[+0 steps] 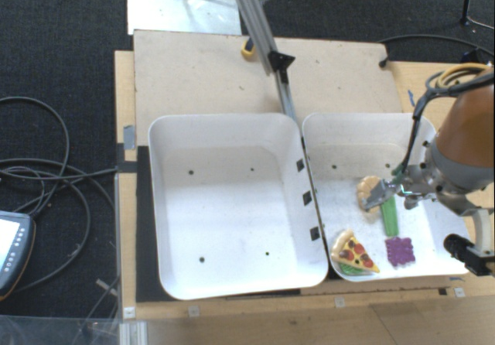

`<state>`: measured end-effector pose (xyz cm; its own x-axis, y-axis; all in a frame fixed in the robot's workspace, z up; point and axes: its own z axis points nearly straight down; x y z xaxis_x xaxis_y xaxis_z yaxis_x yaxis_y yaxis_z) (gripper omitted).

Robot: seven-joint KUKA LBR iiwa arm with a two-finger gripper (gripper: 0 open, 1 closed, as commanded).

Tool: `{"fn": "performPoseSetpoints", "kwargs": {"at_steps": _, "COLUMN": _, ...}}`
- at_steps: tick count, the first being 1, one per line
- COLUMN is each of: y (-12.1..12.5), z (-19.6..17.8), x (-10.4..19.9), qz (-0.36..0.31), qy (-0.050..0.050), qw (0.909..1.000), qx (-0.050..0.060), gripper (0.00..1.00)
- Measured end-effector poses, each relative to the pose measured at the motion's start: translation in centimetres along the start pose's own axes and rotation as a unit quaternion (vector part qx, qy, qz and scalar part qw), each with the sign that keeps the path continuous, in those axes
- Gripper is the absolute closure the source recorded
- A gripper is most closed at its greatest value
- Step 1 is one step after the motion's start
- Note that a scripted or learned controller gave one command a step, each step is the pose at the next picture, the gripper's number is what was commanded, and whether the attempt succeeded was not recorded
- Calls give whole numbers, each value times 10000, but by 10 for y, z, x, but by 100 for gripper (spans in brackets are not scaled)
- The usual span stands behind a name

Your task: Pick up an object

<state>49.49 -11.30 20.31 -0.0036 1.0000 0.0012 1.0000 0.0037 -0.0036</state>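
I've got the end effector low over the bun and green stick; can't tell its grip.

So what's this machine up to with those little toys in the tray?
A robot arm reaches in from the right over the right-hand white bin, trying to pick up one of the toys there. Its claw sits low beside a tan, roundish piece and the top of a green stick. A pizza slice and a purple piece lie nearer the front. Nothing looks lifted yet. The left bin sits alongside.
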Motion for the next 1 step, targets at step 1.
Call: {"fn": "performPoseSetpoints", "kwargs": {"at_steps": 1, "y": 1, "z": -2, "x": 0, "qz": 10, "qy": -3, "qw": 10000, "qx": -23, "gripper": 0}}
